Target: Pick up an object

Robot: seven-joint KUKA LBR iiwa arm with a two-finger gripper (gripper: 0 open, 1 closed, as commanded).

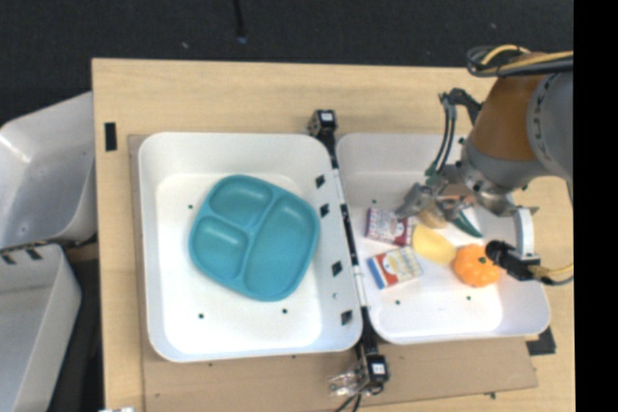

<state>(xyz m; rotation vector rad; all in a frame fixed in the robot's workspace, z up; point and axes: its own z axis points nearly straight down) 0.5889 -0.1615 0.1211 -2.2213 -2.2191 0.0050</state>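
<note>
Gripper [436, 205] above cartons [386, 227] – (crowded) – orange [476, 265]

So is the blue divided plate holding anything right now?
Empty. The blue divided plate lies flat in the left bin, and all three of its compartments show bare blue.

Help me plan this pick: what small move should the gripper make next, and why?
Probably lower a little onto the yellow object. The gripper hangs just above it in the right bin, with nothing seen between its fingers. The orange toy and two small cartons crowd close, so a straight descent seems safest.
</note>
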